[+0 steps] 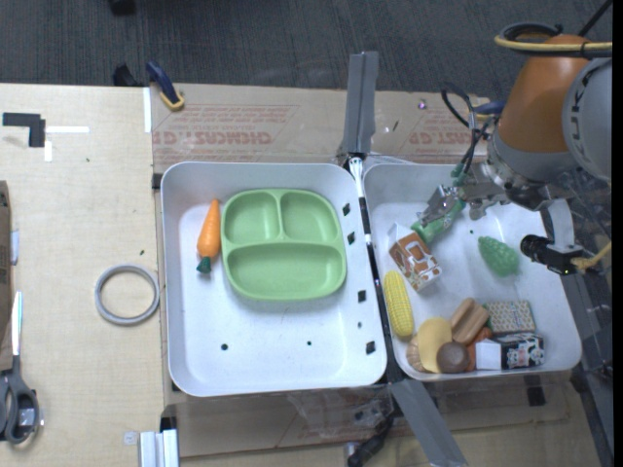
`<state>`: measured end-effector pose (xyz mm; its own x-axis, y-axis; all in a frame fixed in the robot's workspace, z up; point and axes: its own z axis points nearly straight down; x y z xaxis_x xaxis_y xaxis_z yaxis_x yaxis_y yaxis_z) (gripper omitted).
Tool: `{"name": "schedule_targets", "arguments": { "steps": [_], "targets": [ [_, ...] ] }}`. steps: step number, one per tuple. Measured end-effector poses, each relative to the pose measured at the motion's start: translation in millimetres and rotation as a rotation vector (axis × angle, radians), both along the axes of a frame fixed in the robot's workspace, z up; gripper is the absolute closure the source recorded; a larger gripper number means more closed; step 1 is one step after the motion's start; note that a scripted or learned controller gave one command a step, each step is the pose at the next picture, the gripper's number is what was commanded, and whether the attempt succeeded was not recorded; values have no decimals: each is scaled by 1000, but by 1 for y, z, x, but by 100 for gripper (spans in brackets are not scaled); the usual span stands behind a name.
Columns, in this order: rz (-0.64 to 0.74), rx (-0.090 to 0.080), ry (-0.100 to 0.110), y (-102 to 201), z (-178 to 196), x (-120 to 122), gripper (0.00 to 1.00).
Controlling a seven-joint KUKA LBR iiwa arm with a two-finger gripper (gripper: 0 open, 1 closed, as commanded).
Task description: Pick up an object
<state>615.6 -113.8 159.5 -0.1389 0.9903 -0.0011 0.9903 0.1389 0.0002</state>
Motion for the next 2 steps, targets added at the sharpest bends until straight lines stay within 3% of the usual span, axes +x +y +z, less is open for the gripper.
{"name": "schedule_targets", "arguments": {
  "steps": [1, 2],
  "targets": [
    [-13, 0, 0, 14, -57, 10, 0],
    [30, 0, -1, -4, -22, 44, 0]
  ]
}}
